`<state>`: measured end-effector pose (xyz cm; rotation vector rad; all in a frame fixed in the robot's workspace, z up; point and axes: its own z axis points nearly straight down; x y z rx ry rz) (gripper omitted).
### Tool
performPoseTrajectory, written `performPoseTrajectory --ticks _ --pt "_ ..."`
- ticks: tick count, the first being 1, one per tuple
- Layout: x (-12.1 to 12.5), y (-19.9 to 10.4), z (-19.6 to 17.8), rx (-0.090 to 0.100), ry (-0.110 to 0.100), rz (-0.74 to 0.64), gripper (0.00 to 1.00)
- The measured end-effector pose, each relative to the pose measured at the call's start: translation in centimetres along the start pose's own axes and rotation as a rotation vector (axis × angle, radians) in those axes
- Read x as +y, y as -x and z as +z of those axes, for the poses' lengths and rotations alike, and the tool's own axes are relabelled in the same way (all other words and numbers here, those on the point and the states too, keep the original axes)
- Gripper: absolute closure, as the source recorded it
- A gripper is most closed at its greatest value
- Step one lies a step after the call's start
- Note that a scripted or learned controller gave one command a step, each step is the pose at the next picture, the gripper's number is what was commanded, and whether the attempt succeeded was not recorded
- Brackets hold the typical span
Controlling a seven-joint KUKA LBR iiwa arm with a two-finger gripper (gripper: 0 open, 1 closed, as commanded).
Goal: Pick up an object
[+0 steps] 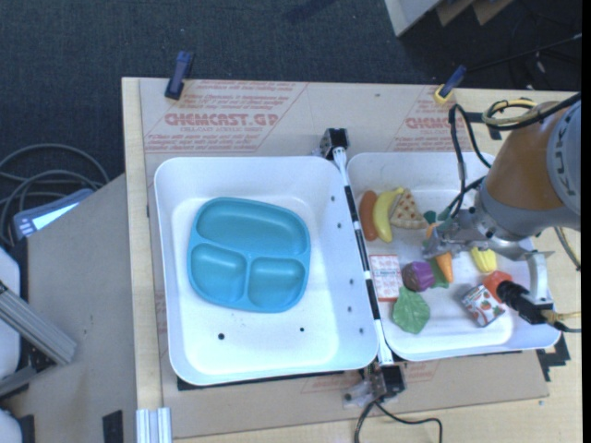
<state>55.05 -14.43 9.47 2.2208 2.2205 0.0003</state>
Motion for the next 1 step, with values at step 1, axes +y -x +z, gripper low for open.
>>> performPoseTrajectory --ticks 1 --pt "3.54 -10.96 -9.07 0.003 0.001 -0.003 1.00"
